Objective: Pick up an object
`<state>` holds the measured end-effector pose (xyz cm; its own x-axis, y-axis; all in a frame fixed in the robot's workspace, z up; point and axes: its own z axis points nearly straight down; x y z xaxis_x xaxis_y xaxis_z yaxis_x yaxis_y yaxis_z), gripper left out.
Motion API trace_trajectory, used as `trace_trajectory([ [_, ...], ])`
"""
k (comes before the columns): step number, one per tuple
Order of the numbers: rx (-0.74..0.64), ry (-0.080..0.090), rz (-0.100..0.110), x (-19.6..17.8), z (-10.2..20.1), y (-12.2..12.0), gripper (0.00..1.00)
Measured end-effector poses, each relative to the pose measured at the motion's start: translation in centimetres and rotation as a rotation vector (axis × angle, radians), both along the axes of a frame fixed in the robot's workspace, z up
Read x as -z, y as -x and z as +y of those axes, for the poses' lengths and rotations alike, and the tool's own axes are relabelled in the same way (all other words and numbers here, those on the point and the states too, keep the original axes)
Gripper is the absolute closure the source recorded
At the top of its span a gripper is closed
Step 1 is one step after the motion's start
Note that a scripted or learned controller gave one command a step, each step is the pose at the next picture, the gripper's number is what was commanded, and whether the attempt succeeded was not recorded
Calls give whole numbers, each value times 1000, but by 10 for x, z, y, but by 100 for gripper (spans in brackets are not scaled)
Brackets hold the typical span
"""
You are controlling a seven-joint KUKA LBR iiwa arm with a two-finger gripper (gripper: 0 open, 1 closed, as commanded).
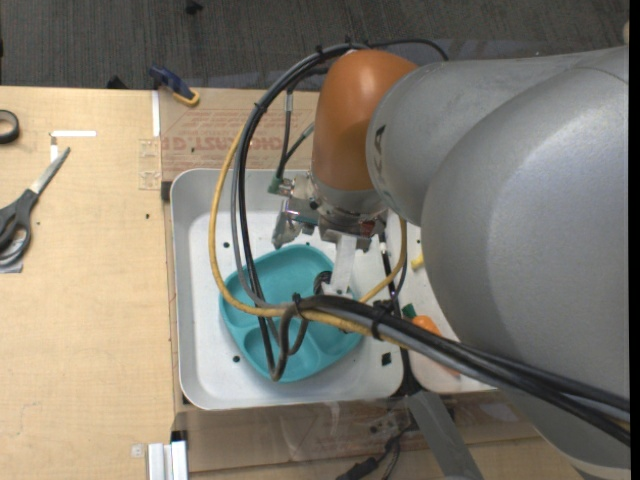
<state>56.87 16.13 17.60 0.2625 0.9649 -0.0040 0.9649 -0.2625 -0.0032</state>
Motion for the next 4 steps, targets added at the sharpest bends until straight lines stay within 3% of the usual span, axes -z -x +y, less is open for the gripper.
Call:
trace_trajectory([
  [1, 155, 1, -4, -166, 27, -21, 0],
  [2, -378, 0, -1, -219, 67, 65, 0],
  [3, -276, 0, -1, -228, 24, 24, 0],
  [4, -115, 1, 2, -56, 56, -37, 0],
])
